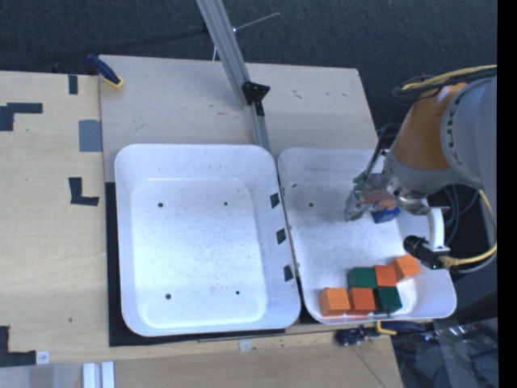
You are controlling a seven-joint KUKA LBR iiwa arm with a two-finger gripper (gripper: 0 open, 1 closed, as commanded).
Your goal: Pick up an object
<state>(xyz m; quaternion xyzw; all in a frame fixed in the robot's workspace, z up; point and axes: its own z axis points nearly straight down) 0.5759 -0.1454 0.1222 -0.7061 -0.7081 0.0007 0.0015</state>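
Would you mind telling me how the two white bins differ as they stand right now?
The left bin looks wider than the right bin. The right bin has orange and green blocks clustered at its near edge, the left bin has none. The claw hangs over the right bin, not the left. Both are shallow, white and speckled.

This is a robotics lab. A plywood desk marked with tape bears two white bins, and a metal camera pole rises left of the jaws. Loose cables trail to their right.
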